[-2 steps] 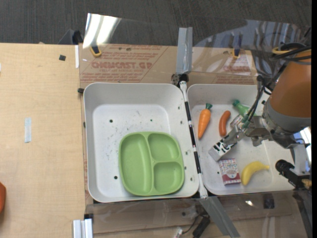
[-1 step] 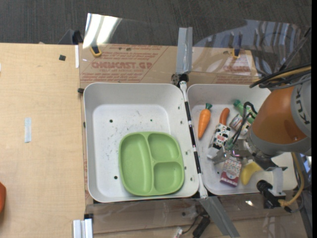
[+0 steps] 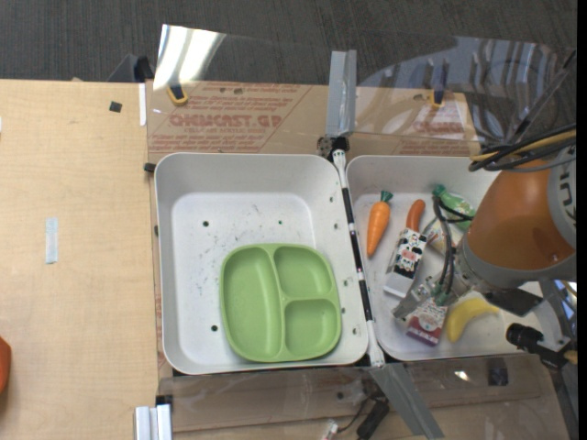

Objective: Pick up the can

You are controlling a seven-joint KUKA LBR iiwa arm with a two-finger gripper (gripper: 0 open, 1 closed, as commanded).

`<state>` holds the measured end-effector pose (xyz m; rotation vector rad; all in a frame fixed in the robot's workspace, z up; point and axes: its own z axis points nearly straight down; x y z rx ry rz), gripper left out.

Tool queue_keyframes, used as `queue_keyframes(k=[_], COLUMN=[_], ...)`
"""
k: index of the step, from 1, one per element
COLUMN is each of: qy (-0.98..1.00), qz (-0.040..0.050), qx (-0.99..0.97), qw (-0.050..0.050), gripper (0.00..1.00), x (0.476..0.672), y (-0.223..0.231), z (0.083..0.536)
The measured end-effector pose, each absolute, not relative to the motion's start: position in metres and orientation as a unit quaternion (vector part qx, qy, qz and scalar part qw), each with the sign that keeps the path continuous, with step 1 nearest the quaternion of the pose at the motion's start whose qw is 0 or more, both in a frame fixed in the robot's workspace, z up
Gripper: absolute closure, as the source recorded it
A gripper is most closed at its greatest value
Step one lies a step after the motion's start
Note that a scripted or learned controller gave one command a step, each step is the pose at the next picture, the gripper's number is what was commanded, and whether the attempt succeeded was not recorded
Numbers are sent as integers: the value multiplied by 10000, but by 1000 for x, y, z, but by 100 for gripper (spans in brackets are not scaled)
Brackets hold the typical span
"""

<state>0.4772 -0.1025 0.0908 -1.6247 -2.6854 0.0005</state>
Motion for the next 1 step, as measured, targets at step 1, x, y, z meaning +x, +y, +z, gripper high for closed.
queue_keyframes(k=[1], qy=[-8550], qz=[0], qx=[-5187], qw=[-5], gripper=[0], x=[618], y=[-119], z=[92])
